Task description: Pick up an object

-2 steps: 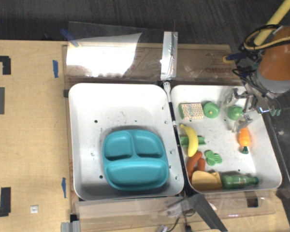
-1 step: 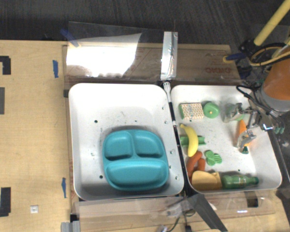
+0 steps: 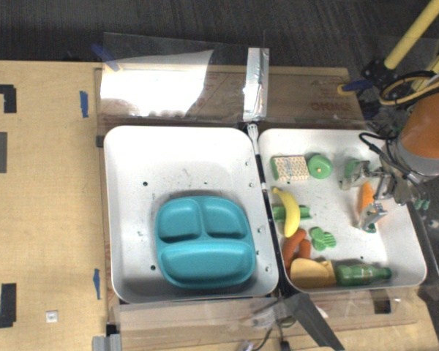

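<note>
Over the right bin (image 3: 413, 251), the gripper (image 3: 373, 209) is being held low beside an orange carrot-like toy (image 3: 365, 195), seemingly for a grasp, though whether the carrot is being pinched or merely touched cannot be told at this slant.

One fixed camera above the bench (image 3: 36, 196); slanted downward over both bins (image 3: 124, 152)

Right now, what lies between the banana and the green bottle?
In the camera view, the green toy piece lies between the banana and the green bottle; otherwise white bin floor.
</note>
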Robot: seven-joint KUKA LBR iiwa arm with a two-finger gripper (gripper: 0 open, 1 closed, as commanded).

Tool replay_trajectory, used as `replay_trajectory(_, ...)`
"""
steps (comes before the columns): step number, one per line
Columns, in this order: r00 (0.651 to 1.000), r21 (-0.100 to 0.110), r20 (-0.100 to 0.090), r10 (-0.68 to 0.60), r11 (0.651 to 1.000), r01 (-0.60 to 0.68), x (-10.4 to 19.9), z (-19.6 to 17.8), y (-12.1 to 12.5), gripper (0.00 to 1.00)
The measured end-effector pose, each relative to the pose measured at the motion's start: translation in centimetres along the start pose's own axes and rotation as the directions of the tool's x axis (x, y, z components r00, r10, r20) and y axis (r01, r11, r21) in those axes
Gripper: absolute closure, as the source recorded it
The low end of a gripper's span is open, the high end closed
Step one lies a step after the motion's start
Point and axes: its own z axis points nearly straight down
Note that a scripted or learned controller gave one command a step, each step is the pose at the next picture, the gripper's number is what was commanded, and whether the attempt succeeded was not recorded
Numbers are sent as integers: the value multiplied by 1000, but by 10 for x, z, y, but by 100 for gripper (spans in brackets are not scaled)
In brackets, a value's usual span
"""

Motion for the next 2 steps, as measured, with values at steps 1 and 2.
replay_trajectory(1,1000,5,14,0,1000,0,-5,-15,0,100)
replay_trajectory(2,1000,4,12,-1,1000,0,-4,-13,0,0)
